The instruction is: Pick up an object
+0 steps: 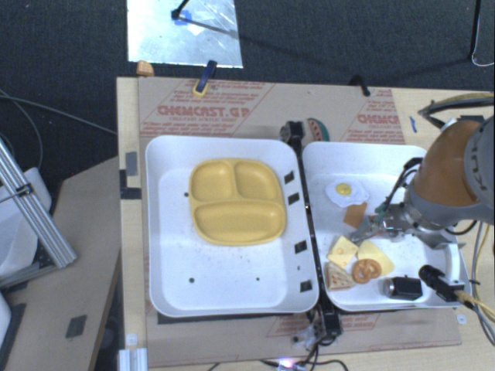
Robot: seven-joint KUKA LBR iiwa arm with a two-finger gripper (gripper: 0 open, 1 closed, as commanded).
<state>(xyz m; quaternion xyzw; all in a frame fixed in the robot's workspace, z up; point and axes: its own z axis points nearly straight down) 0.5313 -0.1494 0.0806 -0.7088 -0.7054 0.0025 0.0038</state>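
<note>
A tan cardboard-covered surface (255,107) with red lettering sits on dark carpet, a shiny silver sheet (186,20) at 12 o'clock. The flat white fried-egg toy with yellow yolk (343,191) lies in the right white bin (325,157), at 10 o'clock from the gripper (370,228); whether the jaws are open or closed I cannot tell. Yellow cheese wedges (357,251) and a brown pretzel (366,270) lie at 6 o'clock. The left white bin (166,230) holds a yellow three-compartment tray (236,202).
</note>
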